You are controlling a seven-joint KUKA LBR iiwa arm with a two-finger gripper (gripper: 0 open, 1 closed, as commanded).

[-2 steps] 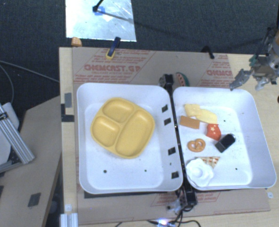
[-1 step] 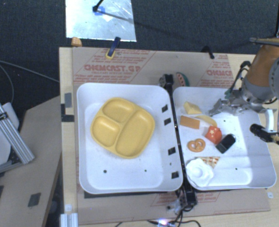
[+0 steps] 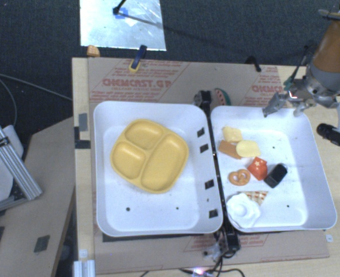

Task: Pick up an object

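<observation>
Camera view: gripper [image 3: 285,105] open above right bin [image 3: 314,172] far edge

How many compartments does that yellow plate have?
3. The yellow plate in the left bin has two smaller compartments, one at its far end and one at its left, plus one long one on its right.

Dark carpet floor [image 3: 31,33] surrounds the bench, a shiny sheet [image 3: 123,16] lying on it.

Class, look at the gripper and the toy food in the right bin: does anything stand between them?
Nothing visible does. The gripper hangs over the right bin's far rim, and bare white floor separates it from the nearest pieces, the yellow pieces.
</observation>
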